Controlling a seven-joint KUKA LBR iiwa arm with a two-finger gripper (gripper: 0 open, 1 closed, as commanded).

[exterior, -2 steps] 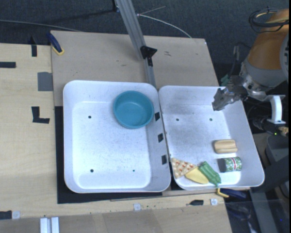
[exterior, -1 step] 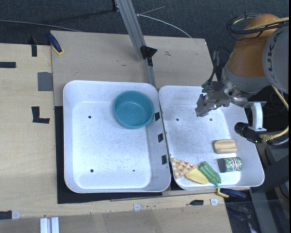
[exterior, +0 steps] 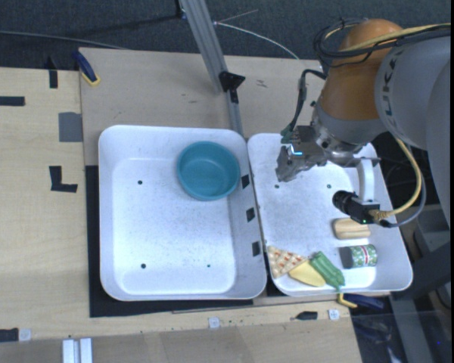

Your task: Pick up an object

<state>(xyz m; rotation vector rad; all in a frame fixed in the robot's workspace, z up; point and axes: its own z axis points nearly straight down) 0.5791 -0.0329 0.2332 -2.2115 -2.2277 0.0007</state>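
- And here is the gripper (exterior: 287,169), hanging over the upper left part of the right bin (exterior: 303,210); whether it is wide or narrow I cannot tell from this slant, and nothing shows in it.
- Bare bin floor lies beneath it, with the nearest candidates off toward five o'clock.
- Out at four o'clock lies a tan cylinder (exterior: 351,228), long axis running three to nine o'clock. It looks stiff and light, so a pinch across its short width should suit, though the round sides may roll.
- Just below it sits a small can (exterior: 359,256), also on its side, axis three to nine. Likely rigid and smooth, so slippery.
- At five o'clock, in the near corner, a green piece (exterior: 327,268) lies across a yellow wedge (exterior: 306,275), pointing ten to four; a checkered piece (exterior: 284,261) touches them on the left. All flat, hard to pinch.
- Far out at nine o'clock, a blue bowl (exterior: 207,170) sits upright in the left bin (exterior: 136,233); its rim offers a grip.
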